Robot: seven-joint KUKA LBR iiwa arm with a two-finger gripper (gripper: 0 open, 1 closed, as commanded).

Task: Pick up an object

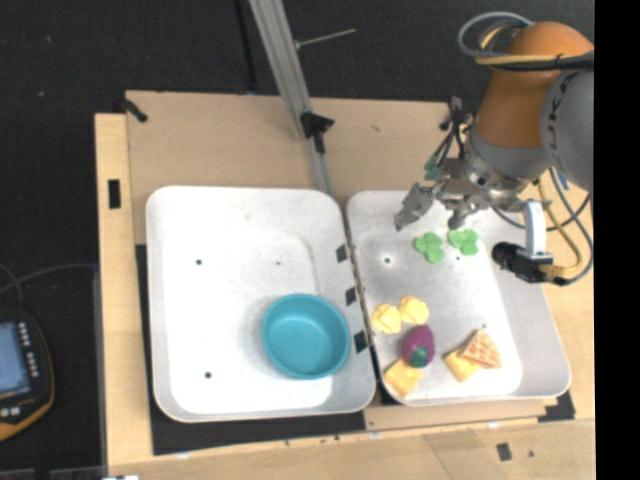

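The tabletop carries two white bins. The left bin holds a blue bowl. The right bin holds small toy foods: green pieces, yellow ones, a purple one, an orange wedge. The hand hovers at the far end, just above the green pieces, fingers apparently spread and grasping nothing.

Single fixed camera above bench, looking down at a slant, far enough to take in both bins; gripper sits upper right.
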